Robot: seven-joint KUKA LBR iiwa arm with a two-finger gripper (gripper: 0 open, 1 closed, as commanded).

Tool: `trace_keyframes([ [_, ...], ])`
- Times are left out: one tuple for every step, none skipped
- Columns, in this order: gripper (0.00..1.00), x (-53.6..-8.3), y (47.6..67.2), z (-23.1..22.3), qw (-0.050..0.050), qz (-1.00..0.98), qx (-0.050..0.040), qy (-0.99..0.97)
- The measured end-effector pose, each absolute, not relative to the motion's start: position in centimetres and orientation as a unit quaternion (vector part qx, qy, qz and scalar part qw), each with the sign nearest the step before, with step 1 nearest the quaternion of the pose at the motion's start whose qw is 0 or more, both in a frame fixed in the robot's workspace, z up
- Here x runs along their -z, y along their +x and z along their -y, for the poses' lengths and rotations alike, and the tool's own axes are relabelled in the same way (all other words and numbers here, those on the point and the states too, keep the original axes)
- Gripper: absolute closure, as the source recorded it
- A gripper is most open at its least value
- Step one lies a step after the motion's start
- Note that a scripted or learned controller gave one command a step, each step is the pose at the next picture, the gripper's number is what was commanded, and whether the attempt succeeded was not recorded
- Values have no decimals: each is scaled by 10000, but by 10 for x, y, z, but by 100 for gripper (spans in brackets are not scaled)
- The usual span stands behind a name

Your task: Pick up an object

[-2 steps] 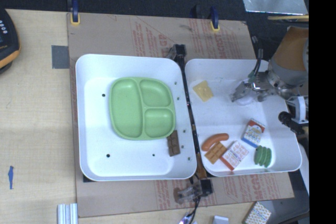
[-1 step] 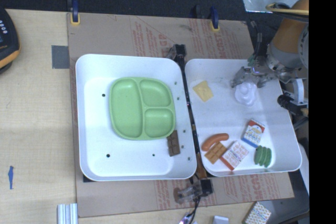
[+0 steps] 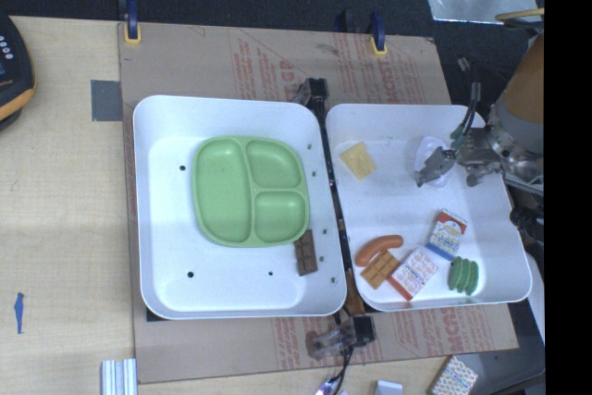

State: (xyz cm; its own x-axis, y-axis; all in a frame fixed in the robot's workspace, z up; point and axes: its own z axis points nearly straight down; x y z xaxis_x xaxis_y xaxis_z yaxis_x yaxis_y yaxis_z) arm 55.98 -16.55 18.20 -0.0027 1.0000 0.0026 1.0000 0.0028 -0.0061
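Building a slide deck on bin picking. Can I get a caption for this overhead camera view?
Gripper hovers over the right bin above toy food, green plate in the left bin.

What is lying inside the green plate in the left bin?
The green plate shows three compartments, all bare green, nothing lying in them. It covers the bin floor beneath it, so anything under it is hidden. A brown piece lies just outside its lower right rim.

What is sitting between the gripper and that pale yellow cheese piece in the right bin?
Nothing visible. The gripper hangs over the right white bin, and the pale yellow cheese piece lies to its left across bare bin floor. The orange sausage and small cartons lie nearer the camera, off that line.
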Motion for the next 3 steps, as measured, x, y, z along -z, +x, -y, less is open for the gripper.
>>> trace_keyframes([
  [0, -167, 515, 215, 24, 7071, -28, -7071],
  [0, -115, 533, 187, 36, 7100, -19, -7042],
  [0, -92, 638, 212, -29, 7097, 9, -7045],
])
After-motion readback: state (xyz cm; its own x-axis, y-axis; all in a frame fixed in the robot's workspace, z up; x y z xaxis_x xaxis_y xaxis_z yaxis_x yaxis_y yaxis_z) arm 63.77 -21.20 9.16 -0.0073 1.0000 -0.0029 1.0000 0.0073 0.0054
